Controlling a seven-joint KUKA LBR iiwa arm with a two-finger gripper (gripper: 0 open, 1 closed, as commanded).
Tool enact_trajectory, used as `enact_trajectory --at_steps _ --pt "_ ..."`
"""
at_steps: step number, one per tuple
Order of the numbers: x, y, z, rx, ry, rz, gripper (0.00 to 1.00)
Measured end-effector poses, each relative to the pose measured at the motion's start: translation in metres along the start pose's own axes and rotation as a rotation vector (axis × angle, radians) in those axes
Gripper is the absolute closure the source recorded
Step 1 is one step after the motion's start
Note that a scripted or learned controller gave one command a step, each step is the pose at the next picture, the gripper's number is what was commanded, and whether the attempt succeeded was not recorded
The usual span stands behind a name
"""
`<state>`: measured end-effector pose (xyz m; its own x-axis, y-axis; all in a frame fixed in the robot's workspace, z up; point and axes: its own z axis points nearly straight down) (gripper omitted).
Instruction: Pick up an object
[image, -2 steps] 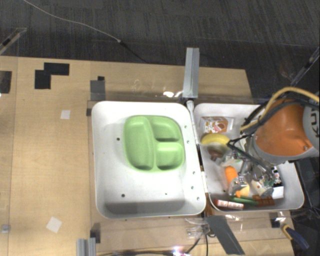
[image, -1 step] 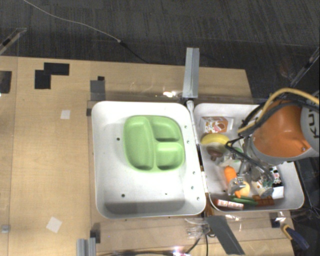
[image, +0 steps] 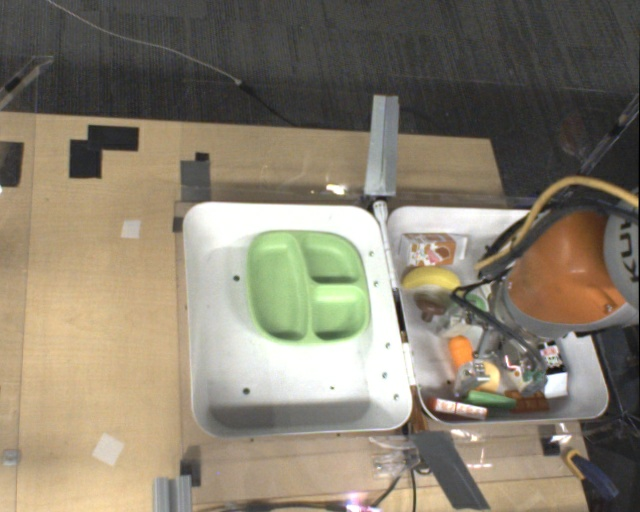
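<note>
While the arm hangs low over the right bin, the gripper is seen among the clutter at the near side of that bin, below the orange band. Whether anything is grasped cannot be told; the tip is tangled visually with cables and small items.

Task thing, judged as nearest candidate: the orange carrot-like piece, lying just left of the gripper, close beside it, maybe touching, unclear. Its long axis is seen running roughly far-to-near, slightly tilted. A short shift left would likely be needed to centre on it.

Other things around, outward:
- a small yellowish piece right at the gripper tip, identity not clear
- a green stick-like item and a red flat packet along the near wall, long axes left-right
- a dark brown item near the near right corner, beside a white-and-blue box
- a yellow lemon-like fruit farther away, toward the far left of the bin
- a printed snack packet at the far wall

Crowding is judged the main obstacle: neighbours close on the near side could be caught with the target.

The left bin is well apart, holding a green divided tray; not in the way.
</note>
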<state>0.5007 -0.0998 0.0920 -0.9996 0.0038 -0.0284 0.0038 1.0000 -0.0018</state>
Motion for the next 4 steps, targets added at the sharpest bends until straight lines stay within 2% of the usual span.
enact_trajectory --at_steps 1,3,4 --pt "0.0046 0.0035 -0.0003 0.002 -0.003 0.046 0.0" --pt "0.0053 0.0052 -0.0005 0.004 -0.002 0.022 0.0" --pt "0.0056 0.0015 -0.0003 -0.002 0.001 0.035 0.0"
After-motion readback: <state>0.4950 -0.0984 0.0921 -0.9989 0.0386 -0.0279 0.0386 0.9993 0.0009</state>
